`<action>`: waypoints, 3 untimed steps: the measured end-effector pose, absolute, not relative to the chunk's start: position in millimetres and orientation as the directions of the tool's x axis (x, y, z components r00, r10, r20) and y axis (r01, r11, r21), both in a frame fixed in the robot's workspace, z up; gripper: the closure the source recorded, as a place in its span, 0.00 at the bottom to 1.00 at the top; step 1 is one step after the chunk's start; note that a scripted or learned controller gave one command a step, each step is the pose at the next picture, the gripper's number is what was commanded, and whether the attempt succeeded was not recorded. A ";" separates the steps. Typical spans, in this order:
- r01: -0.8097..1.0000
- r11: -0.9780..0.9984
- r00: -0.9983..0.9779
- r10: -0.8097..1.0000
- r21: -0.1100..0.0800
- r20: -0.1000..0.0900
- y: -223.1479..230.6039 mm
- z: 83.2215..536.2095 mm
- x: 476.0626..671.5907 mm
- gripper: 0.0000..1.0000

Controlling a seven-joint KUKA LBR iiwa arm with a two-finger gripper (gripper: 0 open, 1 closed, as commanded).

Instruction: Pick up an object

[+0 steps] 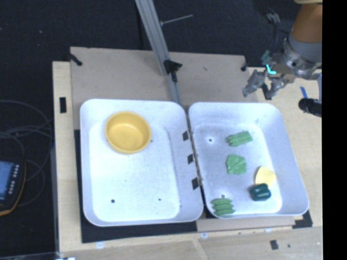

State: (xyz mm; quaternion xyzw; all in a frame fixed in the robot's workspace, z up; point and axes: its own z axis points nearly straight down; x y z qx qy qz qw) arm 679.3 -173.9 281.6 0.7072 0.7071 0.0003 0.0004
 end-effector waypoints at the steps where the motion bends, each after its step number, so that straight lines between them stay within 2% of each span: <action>1: 1.000 0.000 0.000 1.000 0.001 0.000 -173.9 281.6 679.3 0.00; 3: 1.000 0.000 0.000 1.000 -0.003 0.000 -165.2 194.7 674.3 0.00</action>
